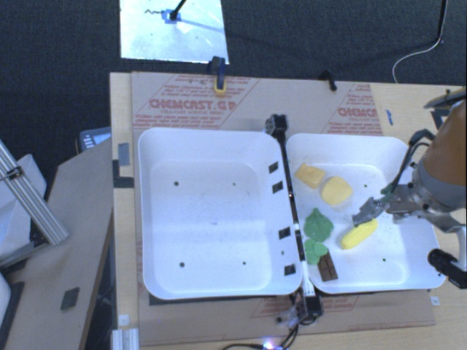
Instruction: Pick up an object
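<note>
Dark blue-grey carpet all round, with a slanted aluminium rail [29, 199] and a grey side surface [69, 232] at far left. Further back, a shiny metal sheet [174, 22] lying flat on the floor. Nearer, a tan tabletop [190, 100] covered by brown protective paper printed in red, a yellow-and-blue clamp [218, 77] on its back edge. Side by side on it, two shallow white bins, touching along a black-clipped seam: left bin [146, 195] bare white inside; right bin [408, 268] holding everything else. Just right of the seam, a pale yellow wedge [310, 175] near the back, a round yellow piece [336, 191] touching or nearly touching it, then two green leafy pieces [317, 233] one behind the other, and a small brown block [327, 267] at the front, tilted. Right of the greens, a yellow banana-like object [360, 234], long axis slanted, lower end toward front left, upper end toward back right, lying flat on the bin floor near the middle. Directly at its upper end, the gripper [367, 211], reaching in from the right on the grey arm [438, 188] with its orange band; grey tip just above or touching the yellow object, nothing seen between the fingers, open or closed impossible to tell. Greens close on the left side of the object, round yellow piece close behind it; front and right sides bordered by bare bin floor.
</note>
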You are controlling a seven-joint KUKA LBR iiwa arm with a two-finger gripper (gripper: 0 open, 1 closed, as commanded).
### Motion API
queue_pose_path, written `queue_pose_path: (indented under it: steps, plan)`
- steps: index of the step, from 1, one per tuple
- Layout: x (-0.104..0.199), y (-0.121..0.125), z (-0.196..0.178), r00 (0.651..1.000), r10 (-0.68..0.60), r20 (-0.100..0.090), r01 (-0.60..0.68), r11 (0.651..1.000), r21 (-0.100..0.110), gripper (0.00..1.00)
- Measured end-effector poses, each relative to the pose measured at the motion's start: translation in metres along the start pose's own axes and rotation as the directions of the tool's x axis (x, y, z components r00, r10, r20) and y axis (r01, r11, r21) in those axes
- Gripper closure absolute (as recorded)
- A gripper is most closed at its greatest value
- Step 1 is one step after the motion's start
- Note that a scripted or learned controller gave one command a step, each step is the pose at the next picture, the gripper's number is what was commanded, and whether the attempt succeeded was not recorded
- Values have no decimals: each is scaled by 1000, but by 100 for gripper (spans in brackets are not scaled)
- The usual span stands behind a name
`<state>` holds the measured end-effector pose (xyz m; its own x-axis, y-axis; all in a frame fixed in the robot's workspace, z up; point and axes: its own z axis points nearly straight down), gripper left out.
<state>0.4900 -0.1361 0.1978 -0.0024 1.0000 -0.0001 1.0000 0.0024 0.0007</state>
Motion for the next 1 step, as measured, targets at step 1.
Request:
queue_pose_path:
  steps: [1]
  plan:
    - [-34, 2, 98, 1000, -3, 2, 3, 1000, -14, 0]
